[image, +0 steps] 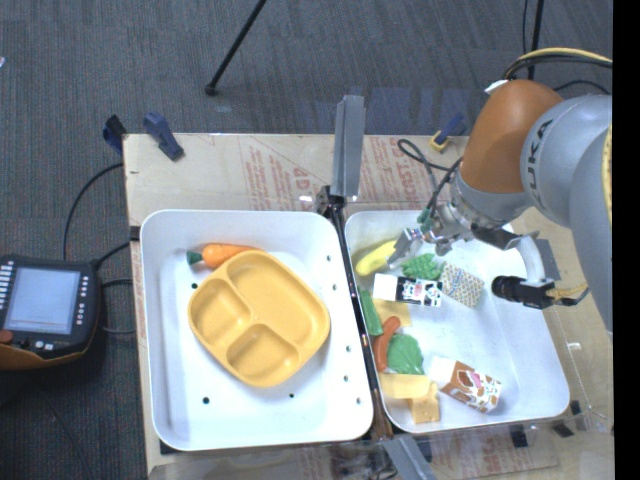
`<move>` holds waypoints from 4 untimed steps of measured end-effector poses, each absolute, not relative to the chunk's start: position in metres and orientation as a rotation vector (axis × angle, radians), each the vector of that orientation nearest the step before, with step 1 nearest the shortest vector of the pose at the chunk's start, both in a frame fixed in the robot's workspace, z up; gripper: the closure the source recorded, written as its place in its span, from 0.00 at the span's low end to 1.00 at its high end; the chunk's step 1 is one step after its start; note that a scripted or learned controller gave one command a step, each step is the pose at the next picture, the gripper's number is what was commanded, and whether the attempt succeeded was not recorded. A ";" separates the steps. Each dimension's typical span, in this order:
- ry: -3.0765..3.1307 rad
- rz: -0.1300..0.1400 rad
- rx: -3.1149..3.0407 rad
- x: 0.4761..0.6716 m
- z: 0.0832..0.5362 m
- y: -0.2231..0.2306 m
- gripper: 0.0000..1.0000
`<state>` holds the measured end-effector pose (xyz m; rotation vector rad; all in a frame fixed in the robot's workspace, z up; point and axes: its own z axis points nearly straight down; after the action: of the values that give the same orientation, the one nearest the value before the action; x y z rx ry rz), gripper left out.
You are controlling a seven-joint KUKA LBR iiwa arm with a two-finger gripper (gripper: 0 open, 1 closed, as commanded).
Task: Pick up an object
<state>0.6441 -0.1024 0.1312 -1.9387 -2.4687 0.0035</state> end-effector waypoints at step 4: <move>-2.780 0.005 -1.441 0.609 0.105 -0.099 0.00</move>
<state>0.6086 -0.0988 0.1047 -1.4410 -2.7805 0.0047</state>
